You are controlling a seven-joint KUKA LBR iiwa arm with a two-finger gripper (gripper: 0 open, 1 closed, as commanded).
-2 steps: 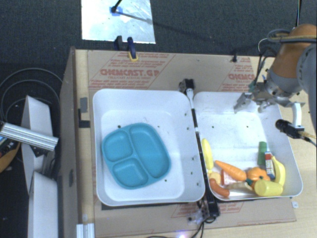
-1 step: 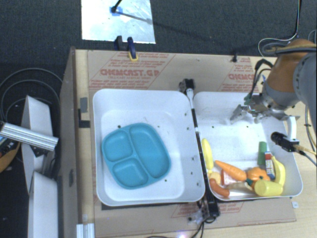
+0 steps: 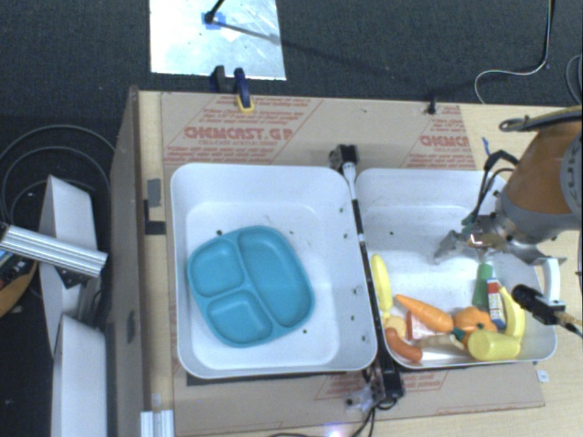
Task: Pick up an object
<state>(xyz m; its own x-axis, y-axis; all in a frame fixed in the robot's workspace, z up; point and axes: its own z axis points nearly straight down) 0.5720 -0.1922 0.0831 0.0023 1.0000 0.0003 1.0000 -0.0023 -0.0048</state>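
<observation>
Dark carpet all round, and on it a cardboard-topped bench (image 3: 301, 121) with red lettering. Two white bins side by side, touching along a black divider strip (image 3: 357, 235).

Over to the right bin (image 3: 410, 198): gripper (image 3: 463, 242) low over the bare white floor, roughly mid-bin, grey arm (image 3: 537, 212) with its orange band (image 3: 542, 157) coming in from the right. Released or clenched? Cannot tell from up here. Nothing seen in its grasp.

Near of it, the pickings, heaped in the near right corner. Green-capped bottle (image 3: 483, 289) just near of the gripper, pointing up toward it. Carrot (image 3: 424, 314) lying slantwise in the middle of the heap. Orange fruit (image 3: 469, 319) touching the carrot's right end. Yellow cup (image 3: 492, 344) on its side against the near wall. Curved yellow piece (image 3: 513, 312) right of the bottle. Long yellow piece (image 3: 381, 285) along the left wall, well apart from the gripper. Small red piece (image 3: 403, 346) tucked under the carrot. Crowded down there, everything pressed together.

Left bin (image 3: 209, 189): blue divided plate (image 3: 250, 285), flat, three compartments.

Farther off: shiny foil sheet (image 3: 217, 25) on the carpet at the far side, blue clamps (image 3: 230, 80) at the bench's far edge, white box (image 3: 68, 235) and metal bar (image 3: 50, 248) out left, black cables (image 3: 36, 157) looping beside them.
</observation>
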